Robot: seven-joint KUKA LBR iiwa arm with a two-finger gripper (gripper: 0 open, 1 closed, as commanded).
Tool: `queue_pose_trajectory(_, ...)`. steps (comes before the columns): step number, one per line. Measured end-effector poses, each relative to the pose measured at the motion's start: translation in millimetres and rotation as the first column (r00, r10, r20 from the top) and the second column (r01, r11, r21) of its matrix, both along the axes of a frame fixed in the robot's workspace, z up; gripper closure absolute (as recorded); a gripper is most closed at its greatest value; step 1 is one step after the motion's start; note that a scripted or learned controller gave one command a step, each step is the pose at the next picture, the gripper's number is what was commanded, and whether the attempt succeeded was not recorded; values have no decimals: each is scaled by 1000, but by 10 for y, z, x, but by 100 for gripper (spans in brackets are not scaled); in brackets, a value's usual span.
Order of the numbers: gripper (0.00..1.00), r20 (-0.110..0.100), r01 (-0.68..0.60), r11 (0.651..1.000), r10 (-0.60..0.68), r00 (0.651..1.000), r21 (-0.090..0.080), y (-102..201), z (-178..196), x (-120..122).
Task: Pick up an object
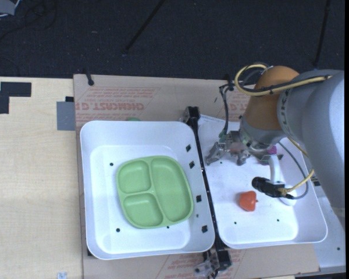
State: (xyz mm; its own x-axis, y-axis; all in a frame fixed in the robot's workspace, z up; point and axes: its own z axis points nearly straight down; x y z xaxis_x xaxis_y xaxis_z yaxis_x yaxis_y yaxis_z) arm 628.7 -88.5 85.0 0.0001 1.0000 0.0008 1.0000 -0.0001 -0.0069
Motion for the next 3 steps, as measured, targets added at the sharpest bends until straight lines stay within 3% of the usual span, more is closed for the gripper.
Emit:
queue_pose_trajectory(1, 100, 2, 4, 1000, -4, 1000, 0, -9, 125, 7)
queue_pose_trajectory(3, 100, 10, -1, 1000, 1, 1000, -1, 38, 1069, 116)
